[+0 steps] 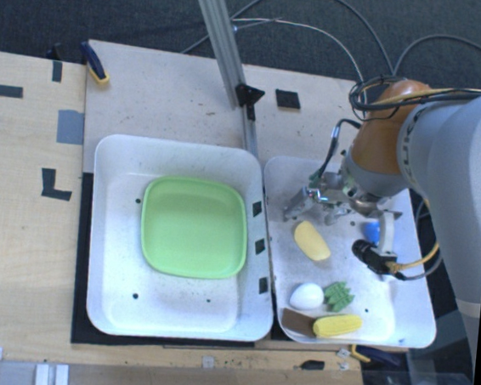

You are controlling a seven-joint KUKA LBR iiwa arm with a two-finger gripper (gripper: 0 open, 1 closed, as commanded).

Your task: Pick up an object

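In the right bin (406, 320) lie a pale yellow oval object (312, 241), a white egg (306, 296), a green broccoli piece (338, 294), a yellow corn cob (337, 327) and a small blue object (371, 230). My gripper (313, 209) hangs over the far part of this bin, just beyond the yellow oval object. Its fingers (293, 209) are spread open and nothing is between them. The grey arm with its orange band (396, 93) comes in from the right.
The left bin (101, 301) holds a square green plate (194, 227). A slanted metal bar (230, 49) runs down to the gap between the bins. Cables loop behind the arm. A brown flat piece (293, 322) lies beside the corn.
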